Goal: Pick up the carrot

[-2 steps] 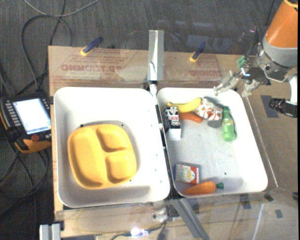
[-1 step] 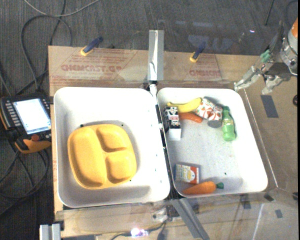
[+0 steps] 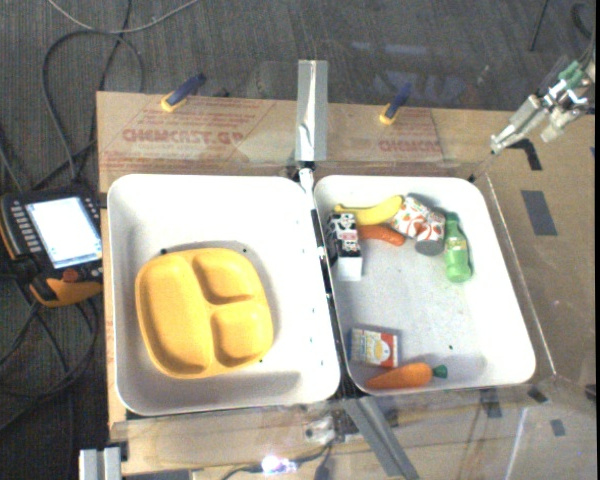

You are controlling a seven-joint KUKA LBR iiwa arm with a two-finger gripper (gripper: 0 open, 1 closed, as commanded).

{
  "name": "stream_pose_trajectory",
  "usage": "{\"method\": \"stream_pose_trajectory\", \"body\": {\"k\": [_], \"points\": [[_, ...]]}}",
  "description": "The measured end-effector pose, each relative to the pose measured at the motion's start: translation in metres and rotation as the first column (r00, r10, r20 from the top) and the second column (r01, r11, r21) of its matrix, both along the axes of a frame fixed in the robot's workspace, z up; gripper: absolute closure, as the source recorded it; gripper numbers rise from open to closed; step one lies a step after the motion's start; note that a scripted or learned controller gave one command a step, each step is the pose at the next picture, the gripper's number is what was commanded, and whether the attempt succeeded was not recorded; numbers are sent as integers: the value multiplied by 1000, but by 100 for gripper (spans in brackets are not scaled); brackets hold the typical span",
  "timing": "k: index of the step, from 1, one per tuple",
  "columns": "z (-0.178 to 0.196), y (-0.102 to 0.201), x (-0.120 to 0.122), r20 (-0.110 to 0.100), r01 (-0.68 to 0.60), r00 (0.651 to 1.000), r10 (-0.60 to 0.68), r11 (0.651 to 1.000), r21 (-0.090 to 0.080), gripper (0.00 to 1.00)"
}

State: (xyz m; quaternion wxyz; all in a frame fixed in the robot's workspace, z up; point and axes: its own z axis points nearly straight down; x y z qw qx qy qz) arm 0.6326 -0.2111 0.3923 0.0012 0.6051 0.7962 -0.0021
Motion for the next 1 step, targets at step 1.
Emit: {"method": "stream_pose_trajectory", "body": {"k": [1], "points": [[43, -6, 37, 1, -213, 977, 213, 977, -2, 0]]}}
